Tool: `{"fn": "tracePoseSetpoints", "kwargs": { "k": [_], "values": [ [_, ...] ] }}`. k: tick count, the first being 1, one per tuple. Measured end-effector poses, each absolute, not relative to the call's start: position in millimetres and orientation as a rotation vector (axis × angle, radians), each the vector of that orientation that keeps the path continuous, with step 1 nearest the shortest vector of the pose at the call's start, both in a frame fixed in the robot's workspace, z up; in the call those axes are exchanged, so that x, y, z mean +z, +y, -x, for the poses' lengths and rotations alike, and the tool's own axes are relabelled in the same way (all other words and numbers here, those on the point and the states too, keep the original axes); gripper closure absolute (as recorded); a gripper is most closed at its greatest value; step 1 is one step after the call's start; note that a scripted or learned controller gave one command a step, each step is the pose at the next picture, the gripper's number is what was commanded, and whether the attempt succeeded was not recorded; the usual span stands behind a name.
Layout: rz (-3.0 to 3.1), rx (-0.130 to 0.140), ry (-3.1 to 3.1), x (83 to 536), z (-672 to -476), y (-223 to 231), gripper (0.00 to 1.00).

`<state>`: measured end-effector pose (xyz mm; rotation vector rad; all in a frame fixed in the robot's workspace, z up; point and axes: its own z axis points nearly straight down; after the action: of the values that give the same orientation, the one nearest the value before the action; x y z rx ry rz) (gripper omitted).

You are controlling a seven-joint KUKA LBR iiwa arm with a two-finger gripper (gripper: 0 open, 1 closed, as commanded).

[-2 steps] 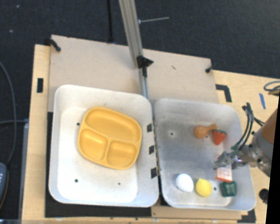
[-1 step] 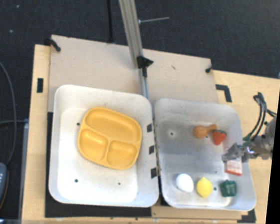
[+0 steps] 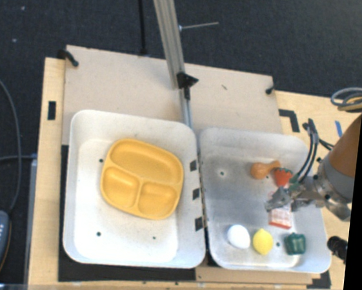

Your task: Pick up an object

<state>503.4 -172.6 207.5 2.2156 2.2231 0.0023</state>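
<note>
Approach step, judging by the pose: the gripper [image 3: 280, 201] hung low in the right bin [image 3: 233, 147], directly over a small red-and-white packet [image 3: 281, 217]. Can't tell whether the jaws were apart or together. Next move likely needs a straight descent onto the packet, then a close. Count: two bins, one yellow divided plate [image 3: 143, 178] in the left bin [image 3: 86, 182]; right bin had one packet, one white egg [image 3: 238, 236], one lemon [image 3: 262, 241], one green item [image 3: 295, 244], one orange-tan item [image 3: 264, 169], one red item [image 3: 282, 177].
</note>
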Motion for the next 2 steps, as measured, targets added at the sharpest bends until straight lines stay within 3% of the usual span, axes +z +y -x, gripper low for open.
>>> {"fn": "tracePoseSetpoints", "kwargs": {
  "k": [2],
  "values": [
    [-2.216, 0.004, 2.226, 214.5, -495.8, -77.7, 1.0]
  ]
}}
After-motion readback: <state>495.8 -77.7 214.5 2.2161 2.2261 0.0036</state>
